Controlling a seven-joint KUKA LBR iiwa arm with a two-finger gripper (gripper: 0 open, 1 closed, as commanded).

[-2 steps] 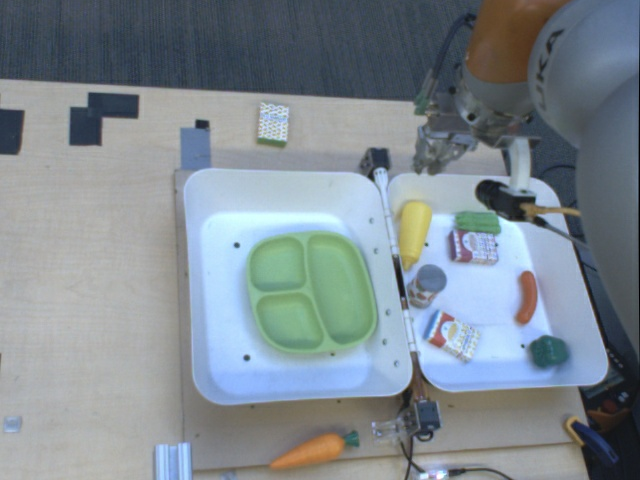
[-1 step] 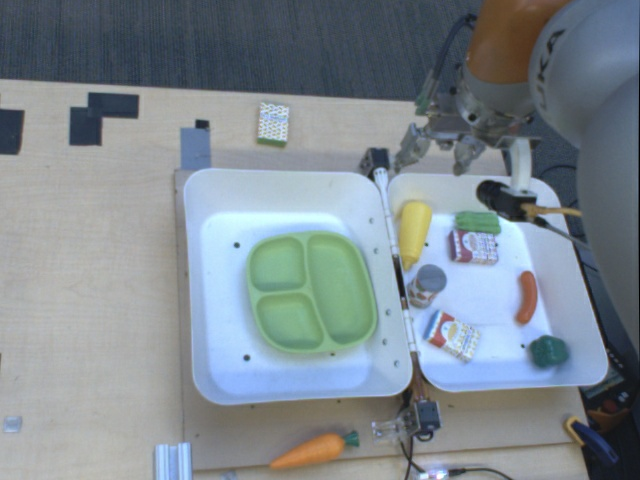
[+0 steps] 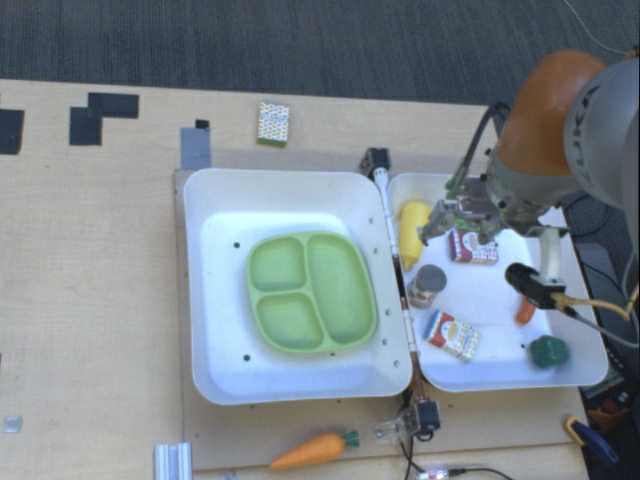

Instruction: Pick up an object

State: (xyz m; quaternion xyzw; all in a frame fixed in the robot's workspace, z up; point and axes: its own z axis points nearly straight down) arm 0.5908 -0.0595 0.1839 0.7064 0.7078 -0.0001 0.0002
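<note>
The small carton (image 3: pixel 476 251) looks the likeliest pick. It should handle as a light, stiff little box with flat printed sides that may be a bit slick. The safest hold is across its two narrow faces, squarely at the middle, so it does not swivel or pop out. A hard squeeze could dent it. It is red and white with dark print and lies flat, slightly askew.

It sits in the far part of the right bin (image 3: pixel 495 313), just right of a yellow item (image 3: pixel 413 226) and just beyond a small round can (image 3: pixel 428 283). The gripper (image 3: pixel 450 223) hangs just above and to the left of the carton, close to it. Whether the gripper is apart or together cannot be told from this slant, and nothing is visibly held.
</note>
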